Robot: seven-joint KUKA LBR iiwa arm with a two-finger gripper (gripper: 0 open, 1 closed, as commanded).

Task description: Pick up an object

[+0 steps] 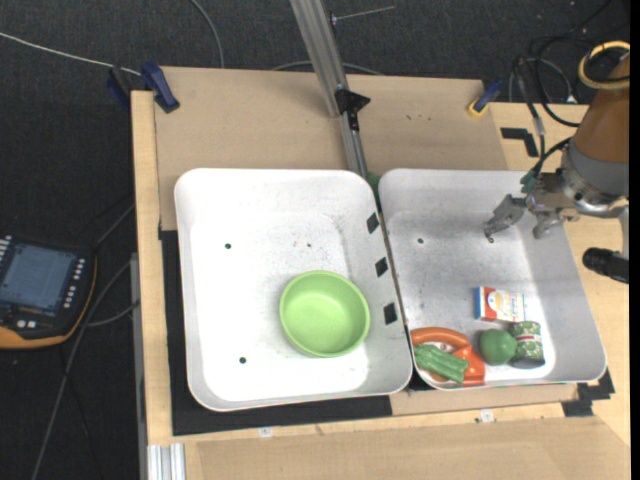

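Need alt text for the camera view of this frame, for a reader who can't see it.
The robot arm's claw hovers above the upper part of the right white bin, fingers spread, holding nothing. In that bin's lower corner sit a small carton, a green ball, a can and an orange-and-green toy; the left bin holds a green bowl.

- You get even, fairly bright overhead light; the white bins look slightly washed out.
- Shadows stay soft and short, as under the green bowl.
- Your picture is mildly soft and grainy, and fine detail blurs.
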